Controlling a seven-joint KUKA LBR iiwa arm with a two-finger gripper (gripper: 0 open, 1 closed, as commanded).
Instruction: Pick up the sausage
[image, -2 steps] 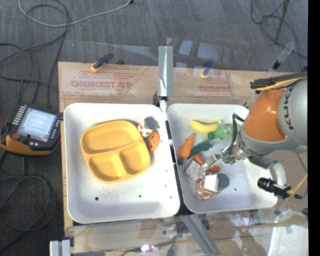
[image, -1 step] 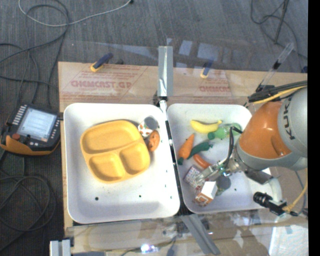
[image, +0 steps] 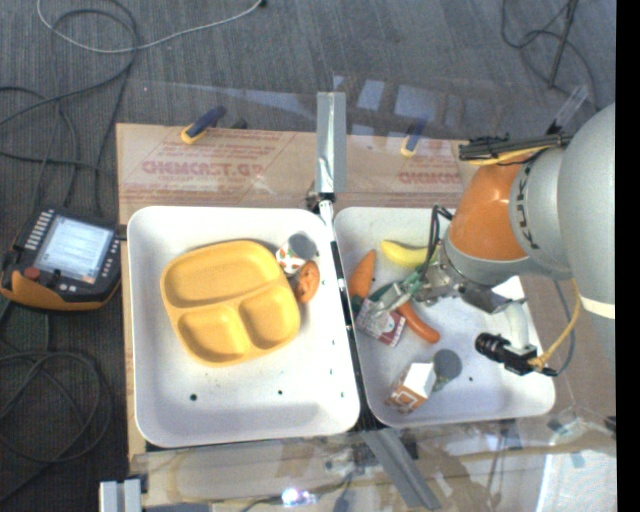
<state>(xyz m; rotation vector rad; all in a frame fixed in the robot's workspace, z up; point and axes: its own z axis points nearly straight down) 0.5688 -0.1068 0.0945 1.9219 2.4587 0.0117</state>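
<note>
Camera view has my pincer (image: 408, 292) low in the right bin (image: 520, 405), can't tell how it's set. The sausage (image: 420, 325) lies right beside it, slanted, its upper end against a crumpled wrapper (image: 378, 322). My guess: light, a bit squishy, smooth skin, so grab it mid-length across the narrow way or it'll roll out. Carrot (image: 362, 274) and banana (image: 403, 253) sit just above, small carton (image: 411, 388) lower down. Yellow divided plate (image: 232, 300) is over in the left bin (image: 160, 400).

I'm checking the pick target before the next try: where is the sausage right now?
The sausage lies in the right bin, near its middle, just right of a small packet and below the banana, close under the arm's wrist.
</note>
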